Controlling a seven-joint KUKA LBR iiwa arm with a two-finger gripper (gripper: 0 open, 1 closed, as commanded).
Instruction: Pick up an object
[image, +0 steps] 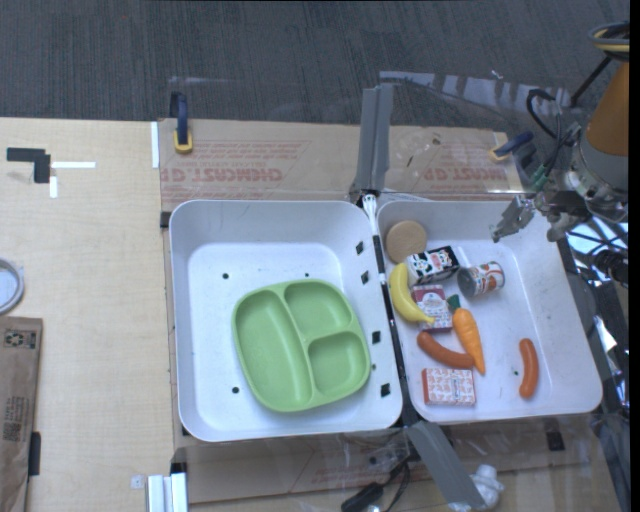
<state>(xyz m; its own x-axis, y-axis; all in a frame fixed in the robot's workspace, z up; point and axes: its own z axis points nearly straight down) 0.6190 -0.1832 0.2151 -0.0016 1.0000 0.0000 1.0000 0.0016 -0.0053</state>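
Two white bins sit side by side on the bench (90, 260), and the arm (608, 120) comes in at about two o'clock. The left bin (190, 300) carries a green divided plate (300, 343), lying flat near its middle. The right bin (560, 330) holds all the small things, so the object to pick is somewhere in there.

The hand (520, 215) hangs over the right bin's far edge, at roughly one o'clock from the pile, and I cannot tell whether its fingers are apart or together (they are too small and dark against the wiring). Nothing shows between them.

Largest to smallest in that bin: a banana (402, 292) along the left wall, a carrot (469, 338) at the centre, a sausage (443, 350) touching the carrot's lower side, a round brown disc (406, 240) at twelve o'clock, a black-and-white carton (435, 264), a red packet (448, 386) at six o'clock, a small can (482, 280) on its side, and a lone orange-red sausage (528, 367) at four o'clock.

My reading: this is the approach, before any grasp. The next move calls for travel toward seven o'clock and a descent onto one item; the can lies nearest, and the lone sausage stands well apart from its neighbours.
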